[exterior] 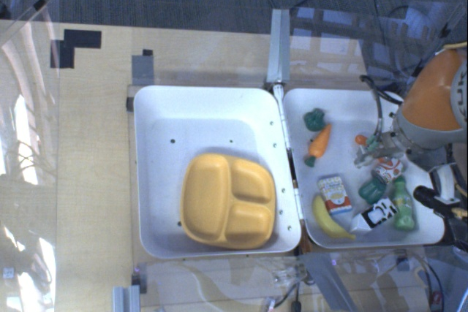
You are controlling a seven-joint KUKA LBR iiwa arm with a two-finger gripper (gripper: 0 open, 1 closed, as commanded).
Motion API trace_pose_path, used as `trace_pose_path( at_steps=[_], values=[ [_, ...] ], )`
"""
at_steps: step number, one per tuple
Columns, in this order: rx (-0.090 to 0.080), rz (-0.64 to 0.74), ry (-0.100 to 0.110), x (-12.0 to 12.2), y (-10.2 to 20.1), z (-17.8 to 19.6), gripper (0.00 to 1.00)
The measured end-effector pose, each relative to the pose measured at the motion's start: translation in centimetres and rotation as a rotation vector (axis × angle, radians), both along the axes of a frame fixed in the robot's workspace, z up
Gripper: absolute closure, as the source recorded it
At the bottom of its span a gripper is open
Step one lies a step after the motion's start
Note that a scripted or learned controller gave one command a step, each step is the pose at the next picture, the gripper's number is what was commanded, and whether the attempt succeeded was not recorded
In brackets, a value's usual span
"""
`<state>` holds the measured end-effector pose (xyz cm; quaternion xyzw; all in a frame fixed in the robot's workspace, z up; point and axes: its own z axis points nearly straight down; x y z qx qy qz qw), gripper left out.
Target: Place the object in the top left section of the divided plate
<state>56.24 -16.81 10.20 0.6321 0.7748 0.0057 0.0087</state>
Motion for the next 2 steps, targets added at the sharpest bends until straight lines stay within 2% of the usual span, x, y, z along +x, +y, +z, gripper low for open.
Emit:
trace_pose_path(
  at_steps=[1, 2],
  values=[
    [-0.002, 0.182, 0.014, 1.0, -3.8, 11.4, 1.00],
    [-0.002, 0.198, 0.012, -3.5, -3.7, 1.2, 1.00]
  ],
)
